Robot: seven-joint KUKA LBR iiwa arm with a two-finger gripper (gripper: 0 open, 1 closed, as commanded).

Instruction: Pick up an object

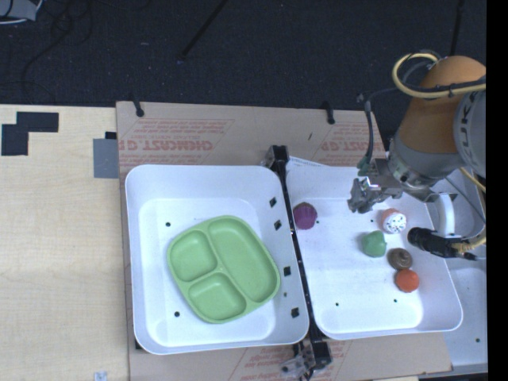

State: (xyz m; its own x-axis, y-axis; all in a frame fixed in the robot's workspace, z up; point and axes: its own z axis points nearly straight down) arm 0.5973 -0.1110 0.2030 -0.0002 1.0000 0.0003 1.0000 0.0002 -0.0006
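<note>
The right bin (349, 324) holds several small objects: a purple ball (305, 214) near its left wall, a green lump (375, 244), a white dotted piece (394, 222), a brown round piece (400, 258) and an orange ball (407, 280). My gripper (363, 197) hangs over the upper right part of this bin, just above and left of the white dotted piece. I see nothing between its fingers.
The left bin (151, 189) carries a light green divided plate (222, 269). A black divider (290, 244) runs between the two bins. The arm's grey body and orange band (444, 82) crowd the right bin's far right corner.
</note>
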